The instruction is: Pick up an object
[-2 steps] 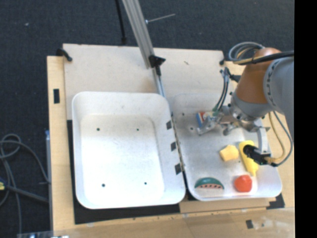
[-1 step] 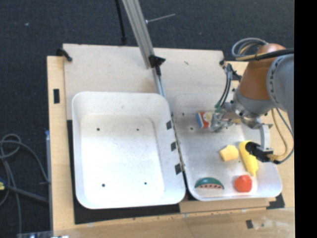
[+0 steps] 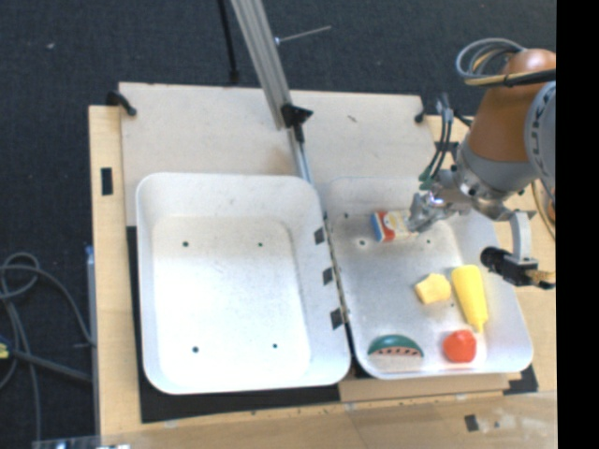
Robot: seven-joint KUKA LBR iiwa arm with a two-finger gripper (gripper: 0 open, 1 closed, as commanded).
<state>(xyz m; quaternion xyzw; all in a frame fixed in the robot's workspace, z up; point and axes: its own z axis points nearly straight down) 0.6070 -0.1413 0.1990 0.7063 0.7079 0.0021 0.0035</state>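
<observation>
- From my station I see the claw (image 3: 418, 215) down inside the right bin (image 3: 393, 269), at its far end; I cannot tell how it is set.
- Just beside the claw, on its left, lies a small red, white and blue can (image 3: 383, 225); whether the two touch I cannot make out, and nothing shows as gripped.
- Nearer the camera than the claw, a pale yellow block (image 3: 432, 289) rests on the floor of the right bin, with a yellow corn cob (image 3: 470, 296) just beside it, toward the bin's right wall.
- Against the near wall of the right bin sit a red tomato (image 3: 460, 346) and a watermelon slice (image 3: 394, 348).
- To the left of the right bin is the left bin (image 3: 229, 279), the two side by side on the surface (image 3: 206, 129).
</observation>
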